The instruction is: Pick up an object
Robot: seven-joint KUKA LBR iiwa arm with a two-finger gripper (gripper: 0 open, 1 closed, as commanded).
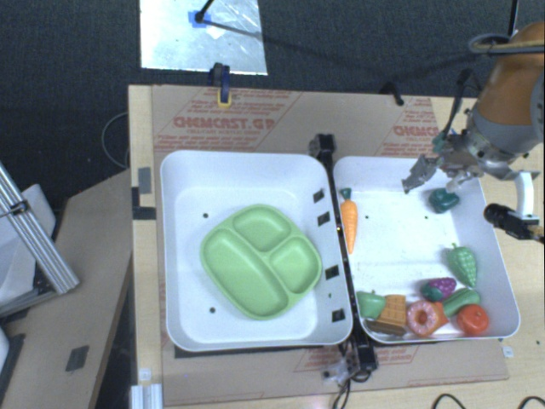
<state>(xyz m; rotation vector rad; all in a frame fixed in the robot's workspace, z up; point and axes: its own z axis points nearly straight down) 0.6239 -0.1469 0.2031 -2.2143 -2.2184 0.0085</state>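
Dark teal toy (443, 199) lying at about 1 o'clock in the right bin (400, 250), just beside the gripper (447, 173), touching or not hard to say. Nothing seen between the fingers, their spread impossible to tell. Pick judged not yet done: grasp and lift left. Carrot (348, 217) at 10 o'clock of that bin; more toy food heaped at 5 o'clock. Green plate (260, 262) in the left bin (213, 177). "CHEMCAST" printed red on the surface (247, 113) at 12 o'clock.
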